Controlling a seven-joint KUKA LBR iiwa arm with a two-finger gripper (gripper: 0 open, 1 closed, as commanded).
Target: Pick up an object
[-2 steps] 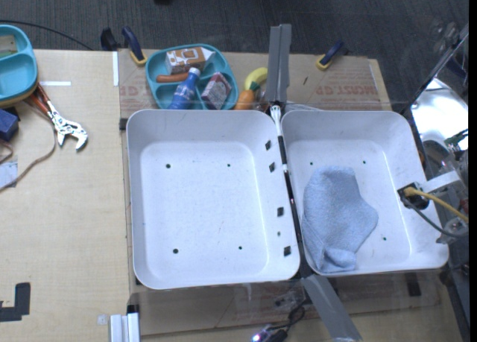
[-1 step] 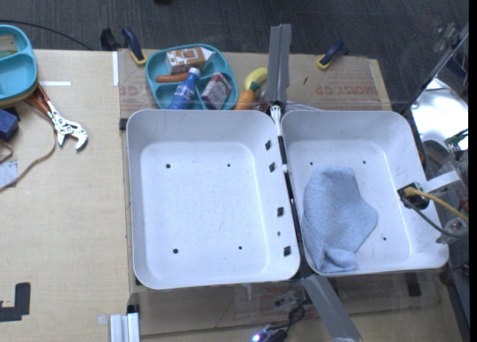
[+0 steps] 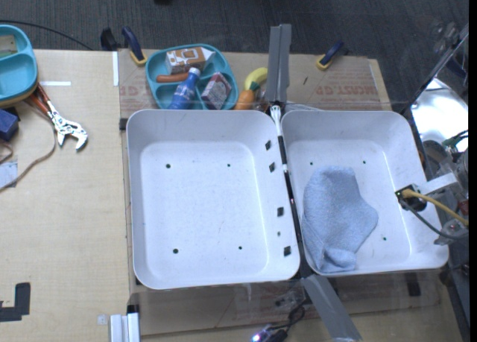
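Right bin (image 3: pixel 395 128): shallow, white, holds one item, a grey cloth (image 3: pixel 337 217).
Grey cloth: crumpled, lies flat on the bin floor in the left-centre and near part of the right bin; its near end bunches close to the bin's near wall. Nothing touches it.
Left bin (image 3: pixel 201 195): shallow, white, sits just beside the right bin; the two share a middle divider with small black clips.
End effector: cannot tell whether open or closed; no clear view of it. At the right edge there is arm hardware (image 3: pixel 447 176) with a yellow cable end (image 3: pixel 412 199) hanging over the right rim of the right bin, apart from the cloth.
Bench (image 3: pixel 67 221): light wood surface to the left of the bins.
Teal tray (image 3: pixel 158 80): behind the left bin, holds a blue bottle (image 3: pixel 183 89), a small box (image 3: pixel 186 58) and other small items too blurred to name.
Yellow object (image 3: pixel 256 78): banana-like, just right of the teal tray.
Wrench (image 3: pixel 65 129): metal, on the bench at far left, well apart from the bins.
Second teal tray (image 3: pixel 15 65): at the far left edge, partly cut off.
Clamps: a blue-and-yellow one (image 3: pixel 133 45) behind the left bin, another (image 3: pixel 329 55) behind the right bin.
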